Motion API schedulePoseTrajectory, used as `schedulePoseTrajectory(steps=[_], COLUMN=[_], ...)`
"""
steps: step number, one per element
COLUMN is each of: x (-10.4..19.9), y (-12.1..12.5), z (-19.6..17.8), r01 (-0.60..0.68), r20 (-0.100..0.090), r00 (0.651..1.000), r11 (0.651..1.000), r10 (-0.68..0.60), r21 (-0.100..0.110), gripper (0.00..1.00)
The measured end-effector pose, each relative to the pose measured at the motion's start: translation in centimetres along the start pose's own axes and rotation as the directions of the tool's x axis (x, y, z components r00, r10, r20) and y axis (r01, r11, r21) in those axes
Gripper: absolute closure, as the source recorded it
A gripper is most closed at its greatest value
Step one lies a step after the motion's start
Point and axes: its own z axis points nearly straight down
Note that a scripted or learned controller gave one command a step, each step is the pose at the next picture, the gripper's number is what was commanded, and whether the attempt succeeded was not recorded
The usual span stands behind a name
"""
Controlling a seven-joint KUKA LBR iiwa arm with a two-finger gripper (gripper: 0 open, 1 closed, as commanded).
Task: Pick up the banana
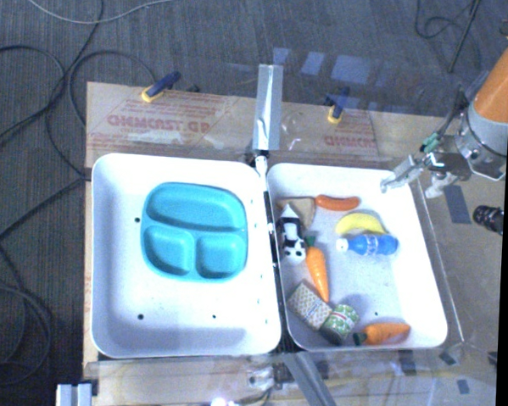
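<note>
A plywood worktop (114, 123) carries two shallow white plastic bins: the left bin (112, 318) holds a smooth blue three-compartment tray (196, 230), and the right bin (427, 309) a scatter of small toys. The grey arm (488, 108), cut off at the right edge, holds its claw (408, 175) above the right bin's far right corner, its pale fingers (397, 180) appearing spread and holding nothing, though small and hard to make out. The banana (360, 222), a curved yellow crescent, lies in the right bin's far half, touching a blue bottle (371, 244) that hides its near edge, just below a red sausage (337, 202).
</note>
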Motion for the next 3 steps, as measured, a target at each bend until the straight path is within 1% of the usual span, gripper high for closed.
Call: schedulePoseTrajectory(steps=[1,2,3], x=[1.0,1.1,2.8], y=[1.7,1.8,3.0], z=[15.9,15.0,10.5], r01=[-0.099,-0.094,-0.127], r20=[0.001,0.003,0.001], r00=[0.995,0.996,0.992], r11=[0.995,0.996,0.992], r10=[0.099,0.094,0.127], r21=[-0.001,0.000,-0.001], gripper=[0.00,1.00,1.00])
